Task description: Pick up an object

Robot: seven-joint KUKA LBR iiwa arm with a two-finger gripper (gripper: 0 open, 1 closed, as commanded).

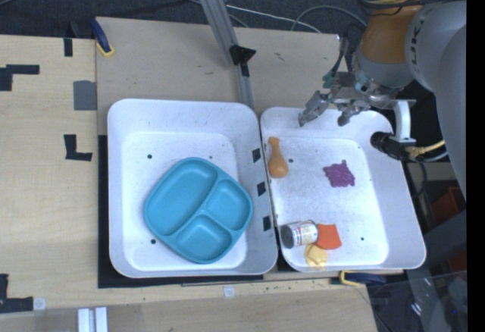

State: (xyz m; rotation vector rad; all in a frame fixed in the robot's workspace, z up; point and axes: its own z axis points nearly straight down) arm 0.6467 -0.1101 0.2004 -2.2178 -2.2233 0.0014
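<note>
While the surface lies bare at left, the left bin holds a blue tray with three compartments. In the right bin: an orange gourd near the left wall, a can on its side at the front, touching an orange block and a yellow piece; a purple piece mid-bin. The gripper hangs over the bin's back rim, fingers spread apart, gripping nothing.
</note>
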